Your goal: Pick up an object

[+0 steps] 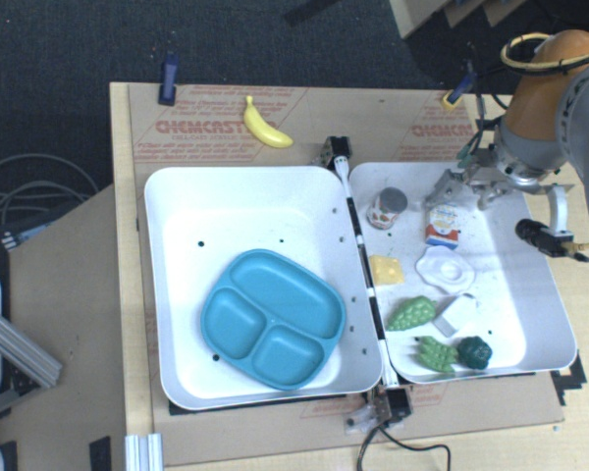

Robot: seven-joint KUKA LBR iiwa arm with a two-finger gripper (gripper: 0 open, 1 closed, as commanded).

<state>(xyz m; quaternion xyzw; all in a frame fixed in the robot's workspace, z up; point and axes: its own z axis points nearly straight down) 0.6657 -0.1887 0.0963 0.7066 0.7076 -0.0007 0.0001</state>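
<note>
Gripper (463, 186) over right bin (540, 302), above carton (442, 230), likely lining up a pick; jaw state: can't tell.

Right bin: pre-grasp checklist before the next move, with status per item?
1. Gripper over the right bin: ok.
2. Finger opening: cannot tell.
3. Nothing seen between the fingers: ok.
4. Nearest target, the red-and-white packet, lies just below the gripper: ok.
5. Packet's spacing from the white lid: not ok, they look to touch.
6. Small can stands apart to the left: ok.
</note>
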